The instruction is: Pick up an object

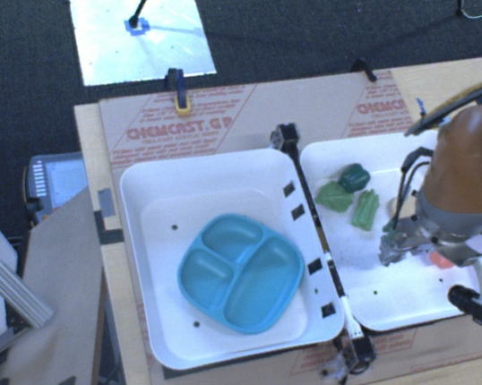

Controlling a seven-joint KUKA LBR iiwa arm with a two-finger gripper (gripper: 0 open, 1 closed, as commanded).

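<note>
Three green objects lie at the back of the right bin (367, 303): a dark green one (353, 178), a leaf-like one (333, 198) and a ridged light green one (366, 210). A small orange-red object (440, 261) pokes out from under the arm near the bin's right side. My gripper (392, 248) hangs low over the middle of the right bin, just in front of the ridged green object. The wrist covers its fingers from above.
The left bin (154, 246) holds a blue divided plate (240, 271). A black divider with clips (312, 230) runs between the bins. The grey arm with its orange band (473, 168) covers the right bin's right side. Cardboard (212, 124) lies behind the bins.
</note>
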